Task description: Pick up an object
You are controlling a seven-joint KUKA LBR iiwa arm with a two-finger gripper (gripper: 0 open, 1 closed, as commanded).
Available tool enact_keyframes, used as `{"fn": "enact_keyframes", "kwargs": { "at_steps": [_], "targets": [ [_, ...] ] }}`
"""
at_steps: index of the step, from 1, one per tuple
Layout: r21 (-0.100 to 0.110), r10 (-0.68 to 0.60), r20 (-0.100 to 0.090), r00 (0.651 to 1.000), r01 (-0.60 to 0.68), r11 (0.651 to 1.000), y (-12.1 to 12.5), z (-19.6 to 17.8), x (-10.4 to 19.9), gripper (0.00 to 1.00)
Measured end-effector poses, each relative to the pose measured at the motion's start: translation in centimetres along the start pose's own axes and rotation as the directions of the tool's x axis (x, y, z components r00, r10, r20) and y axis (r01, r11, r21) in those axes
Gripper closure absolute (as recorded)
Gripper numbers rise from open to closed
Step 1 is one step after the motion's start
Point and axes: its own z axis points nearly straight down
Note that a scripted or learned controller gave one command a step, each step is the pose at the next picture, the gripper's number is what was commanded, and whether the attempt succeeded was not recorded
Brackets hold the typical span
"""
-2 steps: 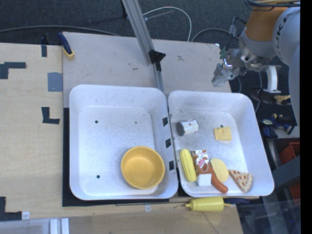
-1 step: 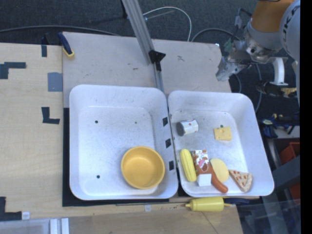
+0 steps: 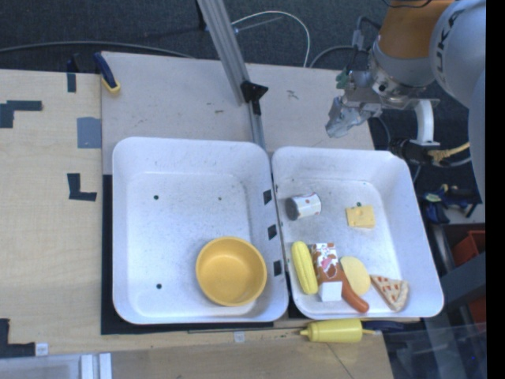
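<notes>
My gripper (image 3: 344, 121) hangs above the back edge of the right bin (image 3: 398, 172), near its far corner, with nothing visibly between its fingers. In that bin lie a small white and grey cylinder (image 3: 304, 206), a yellow cheese square (image 3: 360, 216), a yellow corn cob (image 3: 304, 267), a red and white carton (image 3: 326, 262), a sausage with a yellow disc (image 3: 355, 283) and a pizza slice (image 3: 390, 291). A yellow bowl (image 3: 230, 270) sits in the left bin (image 3: 142, 212) at its front right.
A grey metal pole (image 3: 229, 42) slants up from the joint between the bins. A yellow mustard bottle (image 3: 338, 331) lies on the bench in front of the right bin. Cables run behind the bins at the back right.
</notes>
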Motion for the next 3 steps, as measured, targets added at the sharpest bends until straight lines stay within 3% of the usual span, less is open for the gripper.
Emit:
{"fn": "enact_keyframes", "kwargs": {
  "at_steps": [1,2,3],
  "targets": [
    [0.001,-0.001,0.0,1.0,0.001,1.0,-1.6,0.0,5.3,1.0],
    [0.003,0.0,0.001,1.0,0.0,1.0,-2.8,2.4,10.1,1.0],
    [0.004,-0.001,0.001,1.0,0.001,1.0,-5.5,3.9,15.6,1.0]
  ]
}}
